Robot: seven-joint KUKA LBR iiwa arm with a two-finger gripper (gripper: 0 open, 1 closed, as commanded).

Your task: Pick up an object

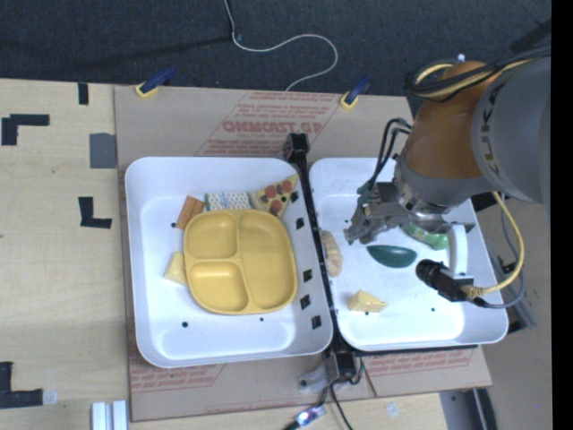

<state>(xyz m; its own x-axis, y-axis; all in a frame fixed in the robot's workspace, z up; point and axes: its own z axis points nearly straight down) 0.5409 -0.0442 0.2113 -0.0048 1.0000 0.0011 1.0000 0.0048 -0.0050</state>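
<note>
Where cardboard [269, 124] shows, red print reads "CHEMGREAT".

My two white bins [143, 267] look like smooth, faintly glossy plastic, the yellow divided plate [240, 260] a matt plastic, the teal spoon-like piece [392, 255] shiny, and the sheet [260, 124] beneath them plain brown cardboard with red print.

Even, dim overhead light; soft focus, faint shadows.
</note>
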